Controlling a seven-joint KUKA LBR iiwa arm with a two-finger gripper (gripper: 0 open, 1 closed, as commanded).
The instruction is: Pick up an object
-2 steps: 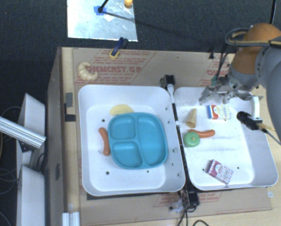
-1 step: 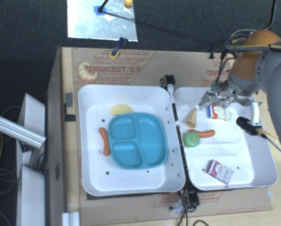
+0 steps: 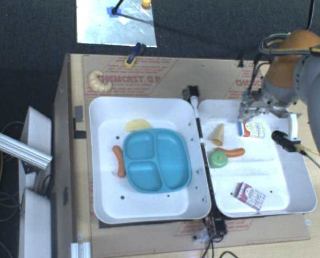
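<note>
My gripper (image 3: 252, 113) hangs over the back right of the right bin (image 3: 301, 183), just behind a small white carton (image 3: 255, 129) with red and blue print. The carton lies flat on the bin floor right below the gripper. Left of it lie a tan cone (image 3: 218, 134), a green apple-like toy (image 3: 218, 159) and an orange sausage-shaped piece (image 3: 234, 152) touching the green toy. A red and white box (image 3: 249, 195) lies near the bin's front edge. Nothing is visibly lifted.
The left bin (image 3: 103, 144) holds a blue divided tray (image 3: 155, 160), an orange sausage (image 3: 119, 161) at the tray's left and a yellow piece (image 3: 138, 125) behind it. A black part (image 3: 283, 139) juts out by the wrist. A divider (image 3: 200, 138) separates the bins.
</note>
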